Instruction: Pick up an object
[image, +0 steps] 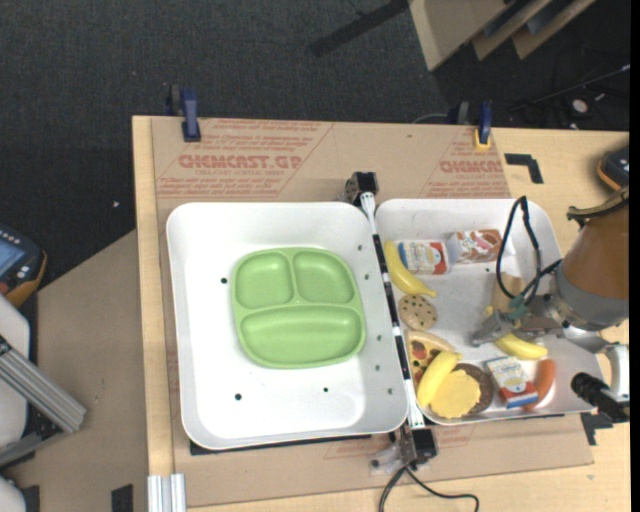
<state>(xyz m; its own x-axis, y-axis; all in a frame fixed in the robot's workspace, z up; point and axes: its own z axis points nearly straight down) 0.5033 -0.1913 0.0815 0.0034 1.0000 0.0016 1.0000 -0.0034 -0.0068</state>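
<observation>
- Right of centre in the frame, the right-hand bin (470, 212) carries the candidate objects; the left-hand bin (200, 300) carries a green divided plate (297, 307).
- Object positions in the right bin: a banana (408, 277) along its left wall, a small carton (428, 256) and a packet (477, 244) near the top, a cookie (417, 313) below the banana, a yellow round item (455, 392) at the lower edge, and a second small banana (521, 347) at the right.
- The tool (503, 326) sits low over the right part of that bin, just beside the small banana. Whether it is apart or together cannot be determined; dark cabling and the wrist overlap it.
- Handling judgement: these look like toy foods, so probably light, rigid and smooth. Curved pieces may slip or roll; take the small banana across its narrow middle, not along its length.
- The carton and packet offer flat faces, but both lie close to the bin wall.
- Hard to resolve: the red-and-white items (520, 382) at lower right overlap one another, and the arm (600, 265) is cut off at the frame's right side, covering part of the bin.
- Contact between tool and small banana cannot be confirmed.
</observation>
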